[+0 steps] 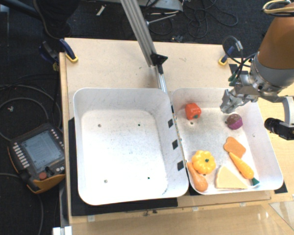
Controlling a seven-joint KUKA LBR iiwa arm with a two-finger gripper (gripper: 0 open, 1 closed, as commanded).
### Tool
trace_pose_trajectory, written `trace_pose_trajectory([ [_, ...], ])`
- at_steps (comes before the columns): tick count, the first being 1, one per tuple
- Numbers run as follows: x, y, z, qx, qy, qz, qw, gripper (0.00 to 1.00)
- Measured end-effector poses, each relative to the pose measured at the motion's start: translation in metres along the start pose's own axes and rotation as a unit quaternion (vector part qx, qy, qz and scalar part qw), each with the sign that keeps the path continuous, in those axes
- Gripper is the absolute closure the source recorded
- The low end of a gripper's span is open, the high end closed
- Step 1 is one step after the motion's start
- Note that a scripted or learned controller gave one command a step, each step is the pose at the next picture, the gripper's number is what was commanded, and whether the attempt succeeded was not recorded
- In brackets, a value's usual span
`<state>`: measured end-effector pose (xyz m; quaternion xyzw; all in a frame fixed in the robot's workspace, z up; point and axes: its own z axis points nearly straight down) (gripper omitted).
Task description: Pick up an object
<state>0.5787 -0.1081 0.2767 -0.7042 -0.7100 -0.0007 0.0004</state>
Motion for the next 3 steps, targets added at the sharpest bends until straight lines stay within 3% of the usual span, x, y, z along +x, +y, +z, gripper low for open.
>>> trace_pose_trajectory([
  [2,0.092,-0.023,0.026,0.002,0.000,0.000,1.0000,1.00],
  [3,0.147,-0.021,0.041,0.002,0.000,0.000,1.0000,1.00],
])
